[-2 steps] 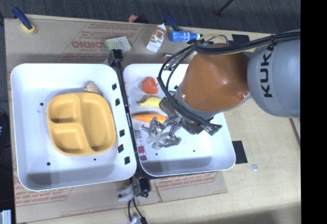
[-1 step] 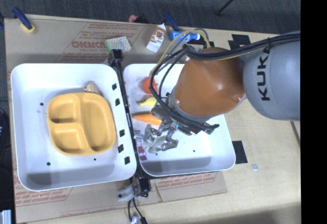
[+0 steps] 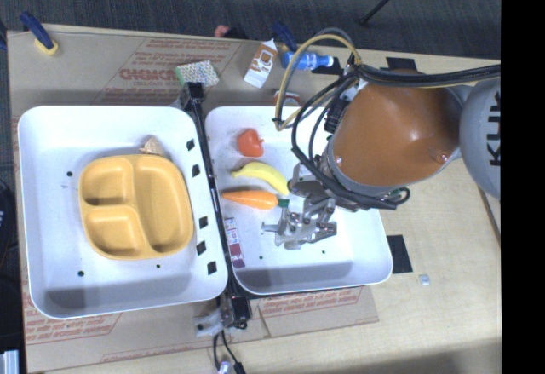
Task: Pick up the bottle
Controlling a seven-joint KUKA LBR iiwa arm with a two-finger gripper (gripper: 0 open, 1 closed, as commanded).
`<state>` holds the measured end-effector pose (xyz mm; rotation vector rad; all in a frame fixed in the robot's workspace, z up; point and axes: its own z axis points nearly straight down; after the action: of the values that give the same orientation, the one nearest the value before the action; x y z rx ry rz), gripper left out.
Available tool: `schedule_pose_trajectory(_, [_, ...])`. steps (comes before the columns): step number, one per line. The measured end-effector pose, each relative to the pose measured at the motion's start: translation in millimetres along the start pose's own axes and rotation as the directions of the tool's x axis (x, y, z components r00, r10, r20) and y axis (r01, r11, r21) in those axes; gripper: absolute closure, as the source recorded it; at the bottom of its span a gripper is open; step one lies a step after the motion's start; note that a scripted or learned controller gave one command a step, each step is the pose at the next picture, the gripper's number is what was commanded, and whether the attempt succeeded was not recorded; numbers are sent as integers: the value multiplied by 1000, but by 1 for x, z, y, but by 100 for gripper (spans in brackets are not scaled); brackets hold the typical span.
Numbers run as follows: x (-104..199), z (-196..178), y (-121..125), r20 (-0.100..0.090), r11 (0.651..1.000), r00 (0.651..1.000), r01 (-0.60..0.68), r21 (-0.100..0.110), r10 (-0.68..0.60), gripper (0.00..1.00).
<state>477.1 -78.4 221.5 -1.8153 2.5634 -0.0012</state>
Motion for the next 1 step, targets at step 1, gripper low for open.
schedule_pose_trajectory(1, [54, -16, -19, 0, 940, 940, 340, -2, -340, 100])
